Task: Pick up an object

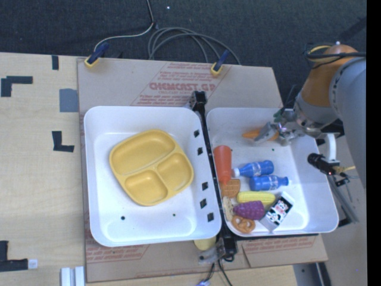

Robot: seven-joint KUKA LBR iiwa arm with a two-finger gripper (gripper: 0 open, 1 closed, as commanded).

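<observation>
Left bin (95, 159): yellow divided plate (152, 165). Right bin (315, 216): toy pile along bottom-left. Top right, small orange carrot-like piece (256, 134), tapered, at gripper (278, 132); can't tell jaw opening or whether it's gripped.

even, fairly bright overhead light, no hard shadows. white bins (95, 159) run close to blown out, with soft glare on their rims. yellow tray (152, 165) well exposed, slight sheen. dark floor at top goes nearly black, little detail. whole frame a bit soft and grainy. my arm (333, 88) at the right looks slightly blurred. small items in the right bin are fuzzy.
</observation>
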